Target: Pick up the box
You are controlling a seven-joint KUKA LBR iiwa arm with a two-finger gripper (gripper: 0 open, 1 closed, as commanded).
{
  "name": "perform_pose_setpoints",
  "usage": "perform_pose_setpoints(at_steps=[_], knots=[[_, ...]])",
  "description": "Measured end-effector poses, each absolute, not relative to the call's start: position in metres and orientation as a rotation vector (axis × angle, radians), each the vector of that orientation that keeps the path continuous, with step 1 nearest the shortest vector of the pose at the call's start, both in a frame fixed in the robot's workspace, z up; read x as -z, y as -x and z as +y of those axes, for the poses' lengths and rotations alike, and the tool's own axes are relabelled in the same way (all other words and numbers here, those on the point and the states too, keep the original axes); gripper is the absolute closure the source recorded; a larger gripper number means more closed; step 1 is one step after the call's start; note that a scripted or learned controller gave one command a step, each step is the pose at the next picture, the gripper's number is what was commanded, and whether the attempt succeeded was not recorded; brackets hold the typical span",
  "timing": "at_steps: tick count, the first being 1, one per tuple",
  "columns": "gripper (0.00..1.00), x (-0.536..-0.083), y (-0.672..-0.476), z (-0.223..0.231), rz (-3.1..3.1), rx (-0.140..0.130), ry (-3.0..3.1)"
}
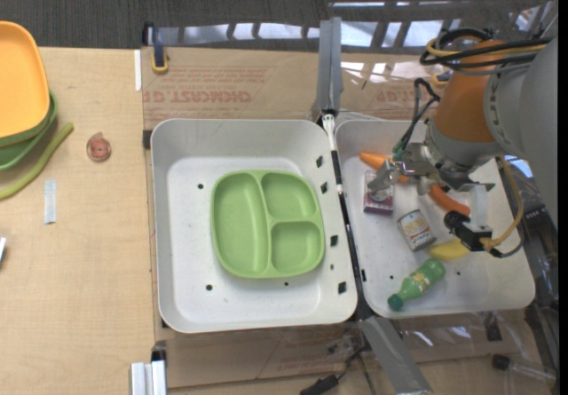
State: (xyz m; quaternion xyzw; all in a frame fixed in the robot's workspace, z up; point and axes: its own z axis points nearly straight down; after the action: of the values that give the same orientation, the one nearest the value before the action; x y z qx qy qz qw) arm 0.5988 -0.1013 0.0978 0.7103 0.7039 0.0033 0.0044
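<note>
— Purple box (379,199): where is it seen?
— In the right bin (497,300), flat on the floor, left of the small can (414,229).
— And the fingers (388,178)?
— They are seen just above the box, spread apart, with nothing gripped between them.
— What else is placed near the can?
— A green bottle (415,285) is laid below it, and a green plate (267,224) sits in the left bin (177,233).

From my remote station, the one legible marking is red print on the brown cardboard sheet (231,87) lying behind the left white bin (177,140). It runs upside down from this camera; I read it as "CHEMCAST GP", though the last letters are faint. The small can (414,229) and box (380,197) in the right bin (497,296) carry labels too small to read.
</note>
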Motion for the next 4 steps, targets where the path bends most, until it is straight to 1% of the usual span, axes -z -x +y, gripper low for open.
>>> perform_pose_setpoints(at_steps=[1, 2, 3, 4], knots=[[0.0, -0.098, -0.624, -0.095, 2.285, -0.007, -2.143], [0.0, -0.098, -0.625, -0.103, 2.475, -0.011, -1.918], [0.0, -0.098, -0.637, -0.101, 2.673, -0.005, -1.625], [0.0, -0.098, -0.639, -0.101, 2.885, -0.002, -1.224]])
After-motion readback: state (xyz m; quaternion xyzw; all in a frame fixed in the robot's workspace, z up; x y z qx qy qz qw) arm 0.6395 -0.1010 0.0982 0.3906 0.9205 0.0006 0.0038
